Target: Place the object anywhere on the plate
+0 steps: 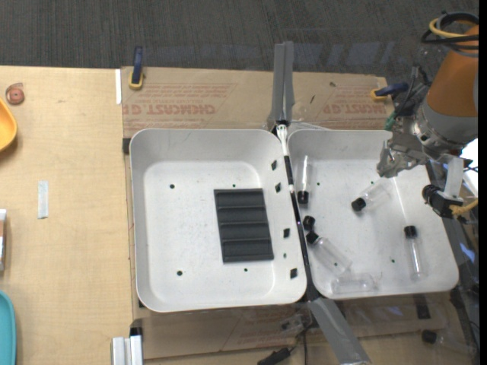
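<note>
Gripper [389,166] hangs over the right bin [434,280]; how wide it's open, I can't tell. Just below-left lies a black-capped vial [369,198]; black ribbed plate [243,224] sits well left.

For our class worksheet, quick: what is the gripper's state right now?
Gripper: cannot be told; it hangs over the right bin, above a clear vial.
</note>
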Motion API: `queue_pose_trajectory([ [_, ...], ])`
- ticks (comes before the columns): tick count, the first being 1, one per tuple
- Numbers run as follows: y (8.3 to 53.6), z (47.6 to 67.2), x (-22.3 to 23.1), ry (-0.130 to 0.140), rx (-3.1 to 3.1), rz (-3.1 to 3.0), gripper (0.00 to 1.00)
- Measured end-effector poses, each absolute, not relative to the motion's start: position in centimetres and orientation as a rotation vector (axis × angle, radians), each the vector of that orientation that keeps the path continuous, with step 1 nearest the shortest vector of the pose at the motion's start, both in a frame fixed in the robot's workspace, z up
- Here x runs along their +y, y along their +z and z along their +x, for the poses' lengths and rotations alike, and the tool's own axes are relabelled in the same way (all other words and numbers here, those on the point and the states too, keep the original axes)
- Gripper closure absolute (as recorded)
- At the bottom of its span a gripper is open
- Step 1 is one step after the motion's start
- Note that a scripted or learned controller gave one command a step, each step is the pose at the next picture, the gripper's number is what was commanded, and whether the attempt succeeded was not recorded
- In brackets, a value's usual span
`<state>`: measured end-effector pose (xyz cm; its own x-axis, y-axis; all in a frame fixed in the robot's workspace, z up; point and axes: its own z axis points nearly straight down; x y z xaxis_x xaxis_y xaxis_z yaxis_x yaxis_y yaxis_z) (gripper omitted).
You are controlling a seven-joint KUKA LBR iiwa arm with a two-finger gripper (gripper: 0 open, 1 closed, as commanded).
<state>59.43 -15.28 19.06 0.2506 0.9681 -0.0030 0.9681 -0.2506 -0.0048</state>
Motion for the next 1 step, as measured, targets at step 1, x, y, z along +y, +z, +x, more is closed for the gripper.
queue_pose_trajectory([
  [1,30.12,65.9,-9.53,0.004,-1.993,-2.429,1.0],
])
